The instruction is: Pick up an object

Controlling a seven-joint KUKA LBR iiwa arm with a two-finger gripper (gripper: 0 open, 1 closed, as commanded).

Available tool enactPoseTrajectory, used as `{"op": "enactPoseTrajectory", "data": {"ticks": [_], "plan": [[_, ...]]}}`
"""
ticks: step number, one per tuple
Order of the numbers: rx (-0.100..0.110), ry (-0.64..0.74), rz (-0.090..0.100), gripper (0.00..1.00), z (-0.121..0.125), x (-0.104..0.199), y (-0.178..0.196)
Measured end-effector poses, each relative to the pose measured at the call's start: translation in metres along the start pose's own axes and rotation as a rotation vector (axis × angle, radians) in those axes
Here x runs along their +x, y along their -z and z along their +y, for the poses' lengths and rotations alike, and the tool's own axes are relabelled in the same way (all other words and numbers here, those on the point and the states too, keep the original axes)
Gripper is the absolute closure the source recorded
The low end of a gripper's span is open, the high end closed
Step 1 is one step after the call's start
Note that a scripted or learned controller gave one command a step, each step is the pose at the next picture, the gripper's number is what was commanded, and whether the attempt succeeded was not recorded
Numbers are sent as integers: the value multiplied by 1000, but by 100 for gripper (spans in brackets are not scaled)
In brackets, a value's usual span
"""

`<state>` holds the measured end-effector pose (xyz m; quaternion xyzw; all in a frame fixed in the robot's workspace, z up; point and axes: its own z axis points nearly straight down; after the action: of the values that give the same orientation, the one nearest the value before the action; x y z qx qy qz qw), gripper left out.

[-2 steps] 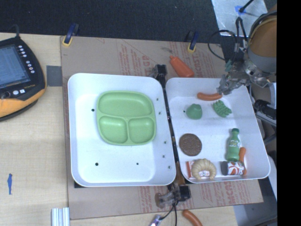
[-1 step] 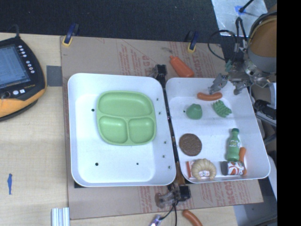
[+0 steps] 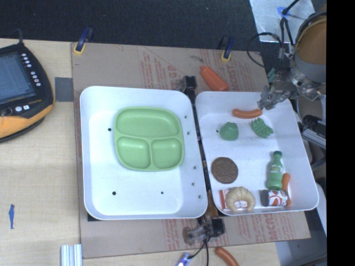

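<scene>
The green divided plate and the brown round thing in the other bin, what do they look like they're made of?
The green divided plate looks like moulded plastic, matte with soft highlights, its three compartments formed in one piece. The brown round thing looks like a toy burger patty, probably plastic or rubber, with a dull speckled surface; the view is too coarse to be sure.

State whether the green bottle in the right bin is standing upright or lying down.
Lying down. The green bottle shows its full side, cap to base, flat on the right bin floor.

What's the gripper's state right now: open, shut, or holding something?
Gripper: cannot be told. It sits low at the right bin's far edge, just right of the sausage, with nothing visibly in its grasp.
</scene>
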<state>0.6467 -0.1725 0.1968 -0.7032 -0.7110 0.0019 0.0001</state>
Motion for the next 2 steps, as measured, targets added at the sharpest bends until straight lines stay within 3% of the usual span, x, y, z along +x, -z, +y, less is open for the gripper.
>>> {"op": "enactPoseTrajectory", "data": {"ticks": [1, 2], "plan": [[0, 1, 0, 0, 0, 0, 0], [3, -5, 3, 0, 9, -5, -84]]}}
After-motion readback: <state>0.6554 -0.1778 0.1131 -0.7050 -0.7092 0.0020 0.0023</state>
